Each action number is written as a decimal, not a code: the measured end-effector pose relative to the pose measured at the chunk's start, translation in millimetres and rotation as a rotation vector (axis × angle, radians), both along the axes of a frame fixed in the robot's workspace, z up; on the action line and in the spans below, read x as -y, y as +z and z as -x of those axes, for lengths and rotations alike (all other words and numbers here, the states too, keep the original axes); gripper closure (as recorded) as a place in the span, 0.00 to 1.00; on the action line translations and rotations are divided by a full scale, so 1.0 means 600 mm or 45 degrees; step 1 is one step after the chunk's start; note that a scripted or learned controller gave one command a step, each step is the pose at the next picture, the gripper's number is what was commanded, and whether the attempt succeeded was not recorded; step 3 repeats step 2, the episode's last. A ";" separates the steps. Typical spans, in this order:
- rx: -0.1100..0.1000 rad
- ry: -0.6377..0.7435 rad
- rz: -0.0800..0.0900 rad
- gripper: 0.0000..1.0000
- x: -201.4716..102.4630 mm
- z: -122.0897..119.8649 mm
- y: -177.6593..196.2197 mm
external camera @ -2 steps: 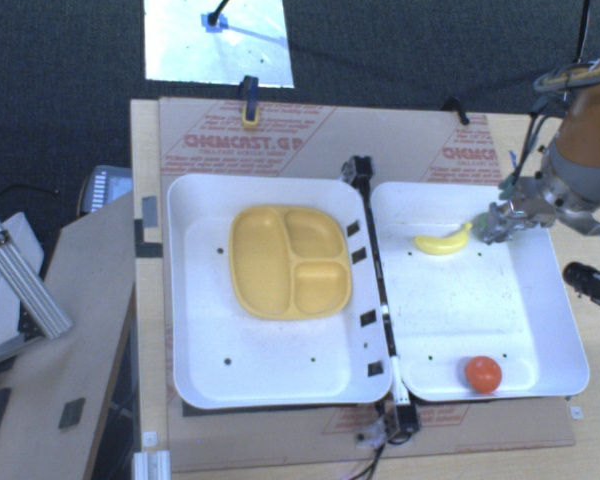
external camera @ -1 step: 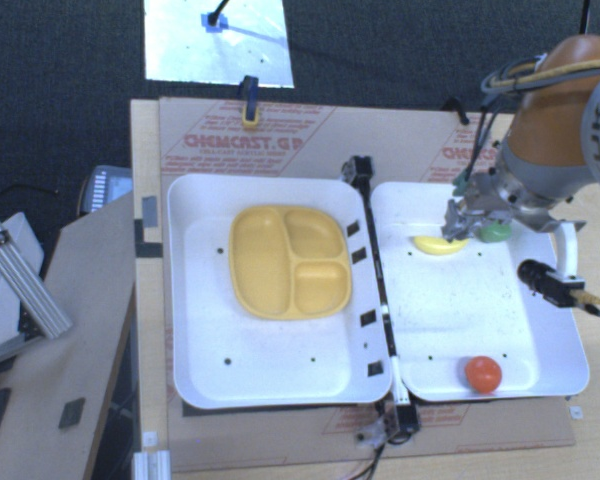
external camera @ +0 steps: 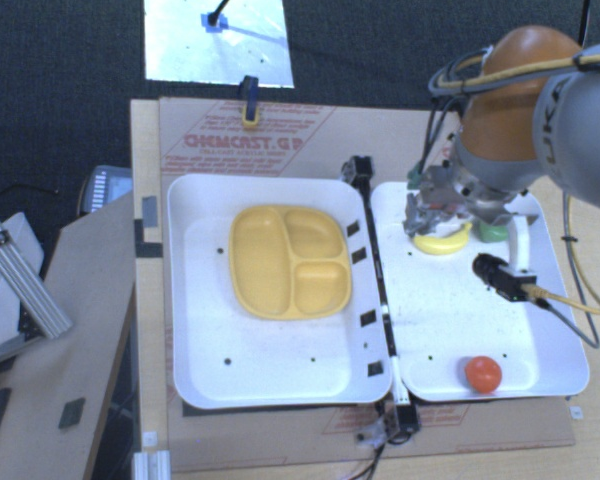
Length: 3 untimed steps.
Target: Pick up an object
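My gripper is low in the far part of the right bin, right over the back edge of a flat yellow round object lying on the bin floor. A green object sits just to the right of the yellow one, partly hidden by the wrist. A small orange-red ball rests near the bin's front edge, well away from the gripper.
The left bin holds a yellow divided plate at its middle. A black-clipped divider separates the two bins. The arm's grey and orange body hangs over the right bin's far corner.
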State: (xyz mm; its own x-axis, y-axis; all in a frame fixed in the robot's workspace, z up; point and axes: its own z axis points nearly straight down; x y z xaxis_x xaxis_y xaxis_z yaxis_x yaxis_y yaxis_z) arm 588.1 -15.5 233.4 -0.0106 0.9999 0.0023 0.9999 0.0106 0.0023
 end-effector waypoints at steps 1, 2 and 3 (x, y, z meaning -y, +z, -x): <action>0.000 -0.001 0.001 1.00 -0.088 0.014 0.013; -0.001 0.000 0.000 1.00 -0.179 0.026 0.021; -0.001 0.000 0.000 1.00 -0.179 0.026 0.021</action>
